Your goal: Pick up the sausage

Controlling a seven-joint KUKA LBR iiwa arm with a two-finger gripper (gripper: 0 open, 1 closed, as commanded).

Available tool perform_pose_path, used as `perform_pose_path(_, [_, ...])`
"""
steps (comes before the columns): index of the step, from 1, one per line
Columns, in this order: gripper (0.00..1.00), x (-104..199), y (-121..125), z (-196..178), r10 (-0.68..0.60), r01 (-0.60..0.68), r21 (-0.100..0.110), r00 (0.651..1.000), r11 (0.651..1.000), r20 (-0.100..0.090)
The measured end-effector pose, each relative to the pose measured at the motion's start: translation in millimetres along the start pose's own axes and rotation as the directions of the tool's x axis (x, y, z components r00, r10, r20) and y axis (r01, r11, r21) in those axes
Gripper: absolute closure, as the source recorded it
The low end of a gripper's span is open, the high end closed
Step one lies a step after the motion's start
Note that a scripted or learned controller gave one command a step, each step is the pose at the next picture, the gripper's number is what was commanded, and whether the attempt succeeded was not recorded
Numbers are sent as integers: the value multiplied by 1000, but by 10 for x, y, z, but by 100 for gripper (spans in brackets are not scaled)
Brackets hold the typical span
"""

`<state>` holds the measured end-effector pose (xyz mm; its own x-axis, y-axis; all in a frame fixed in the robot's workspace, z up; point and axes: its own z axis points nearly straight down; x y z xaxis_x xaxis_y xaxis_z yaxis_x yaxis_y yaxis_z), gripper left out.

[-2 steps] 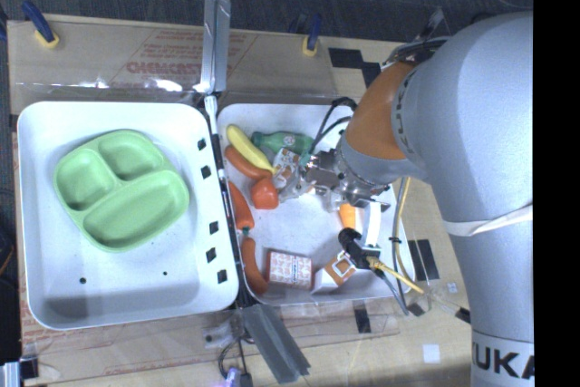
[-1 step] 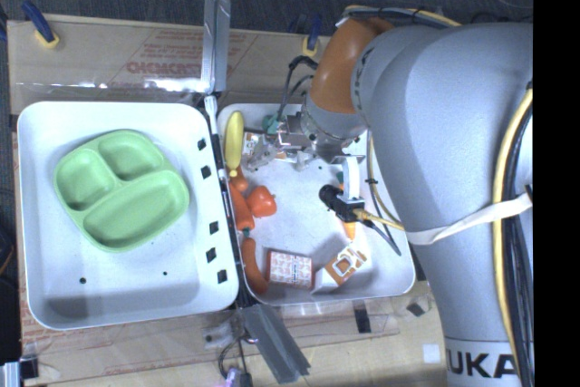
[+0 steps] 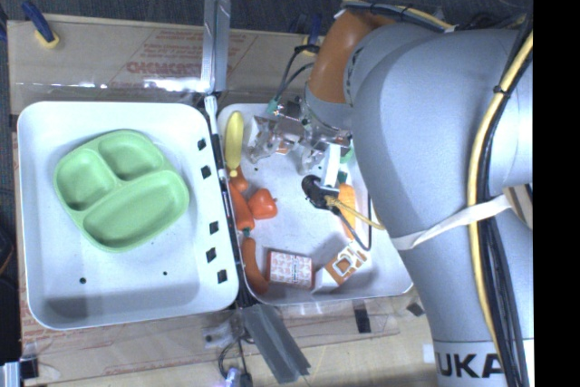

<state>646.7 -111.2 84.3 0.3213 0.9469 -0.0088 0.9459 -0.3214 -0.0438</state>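
The sausage (image 3: 251, 266), a reddish-brown curved link, lies along the left wall of the right bin (image 3: 381, 281), near its front corner and touching a small patterned box (image 3: 290, 268). My gripper (image 3: 284, 145) hovers over the back part of the same bin, well behind the sausage. Its fingers (image 3: 261, 143) stand open, with bare bin floor showing between them and nothing held.
A yellow banana-like piece (image 3: 234, 140) lies just left of the gripper. Orange toy food (image 3: 256, 202) sits between gripper and sausage. An orange and white item (image 3: 348, 262) lies at the front right. The left bin (image 3: 36, 285) holds a green divided plate (image 3: 120, 188).
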Motion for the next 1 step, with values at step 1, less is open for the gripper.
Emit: perform_pose_path(1, [100,39,10,-108,-11,11,-8,1000,1000,-1])
